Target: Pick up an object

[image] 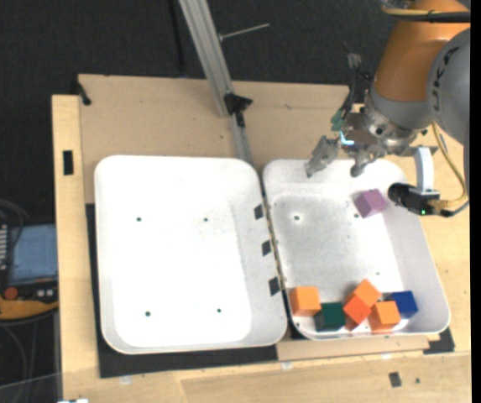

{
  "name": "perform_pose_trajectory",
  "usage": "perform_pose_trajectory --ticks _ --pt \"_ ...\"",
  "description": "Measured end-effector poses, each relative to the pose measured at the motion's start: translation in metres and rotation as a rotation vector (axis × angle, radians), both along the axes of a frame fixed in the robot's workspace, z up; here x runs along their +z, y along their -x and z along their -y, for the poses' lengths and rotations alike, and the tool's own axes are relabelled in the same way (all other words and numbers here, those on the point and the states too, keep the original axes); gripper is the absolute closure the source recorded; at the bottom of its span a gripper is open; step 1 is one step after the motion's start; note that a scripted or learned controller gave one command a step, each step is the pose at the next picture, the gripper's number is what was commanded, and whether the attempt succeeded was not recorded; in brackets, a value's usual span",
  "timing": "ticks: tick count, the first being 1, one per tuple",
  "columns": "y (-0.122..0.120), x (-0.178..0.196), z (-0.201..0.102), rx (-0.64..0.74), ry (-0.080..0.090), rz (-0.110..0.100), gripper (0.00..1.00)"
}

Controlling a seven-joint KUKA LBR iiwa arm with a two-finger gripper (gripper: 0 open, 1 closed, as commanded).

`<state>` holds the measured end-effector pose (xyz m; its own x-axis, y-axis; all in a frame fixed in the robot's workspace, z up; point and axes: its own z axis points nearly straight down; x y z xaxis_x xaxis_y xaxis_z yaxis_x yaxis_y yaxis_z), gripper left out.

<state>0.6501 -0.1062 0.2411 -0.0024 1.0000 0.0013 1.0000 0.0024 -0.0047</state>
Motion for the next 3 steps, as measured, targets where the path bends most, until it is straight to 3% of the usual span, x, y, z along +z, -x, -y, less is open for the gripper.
perform_pose_trajectory --ticks 1,3 --pt "-0.001 0.003 0.0 0.001 0.001 0.005 0.0" --pt "-0.001 -0.122 0.001 -0.004 0.004 -0.001 0.0"
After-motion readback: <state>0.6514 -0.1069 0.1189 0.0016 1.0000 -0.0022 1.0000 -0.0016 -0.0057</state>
